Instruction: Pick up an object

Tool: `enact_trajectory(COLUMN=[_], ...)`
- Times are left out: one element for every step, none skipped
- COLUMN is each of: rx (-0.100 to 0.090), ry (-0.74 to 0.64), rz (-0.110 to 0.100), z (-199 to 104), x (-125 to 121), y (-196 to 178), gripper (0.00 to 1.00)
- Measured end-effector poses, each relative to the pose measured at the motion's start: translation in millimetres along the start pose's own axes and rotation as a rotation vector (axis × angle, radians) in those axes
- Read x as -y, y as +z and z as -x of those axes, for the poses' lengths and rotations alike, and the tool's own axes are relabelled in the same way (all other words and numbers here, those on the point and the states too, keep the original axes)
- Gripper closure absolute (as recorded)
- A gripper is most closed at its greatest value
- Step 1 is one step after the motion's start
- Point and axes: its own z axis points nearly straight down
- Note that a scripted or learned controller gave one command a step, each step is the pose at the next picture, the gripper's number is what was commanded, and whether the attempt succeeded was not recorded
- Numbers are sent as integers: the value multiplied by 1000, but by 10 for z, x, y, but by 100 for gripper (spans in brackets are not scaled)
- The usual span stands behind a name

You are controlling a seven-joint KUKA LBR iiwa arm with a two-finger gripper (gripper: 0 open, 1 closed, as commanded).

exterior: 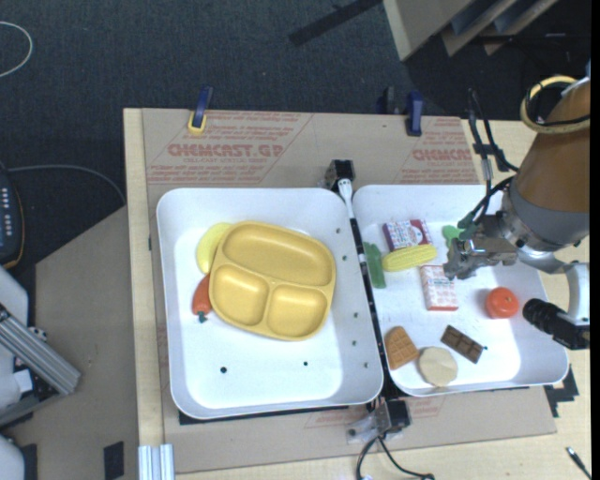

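White right bin [534, 370]: gripper [461, 261] hovers near its crowded middle.

We looked down on a dark blue-grey carpeted floor [141, 47] that ran across the top and down the left side. A thin pale cable [11, 56] looped over it at the upper left. On the floor stood a light wooden bench [281, 136] printed with red lettering [225, 148]. A yellow-tipped clamp [199, 112] and a blue clamp [413, 112] gripped its far edge. A grey metal rail [37, 352] lay slanted at the lower left, and a beige piece of furniture [469, 23] showed at the upper right. The light was even and soft.
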Motion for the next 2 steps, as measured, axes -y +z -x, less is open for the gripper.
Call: enact_trajectory(rx=[2,3], ry=[4,1], rz=[1,4], z=[-12,-100], x=[120,-5], y=[53,105], gripper=[100,100])
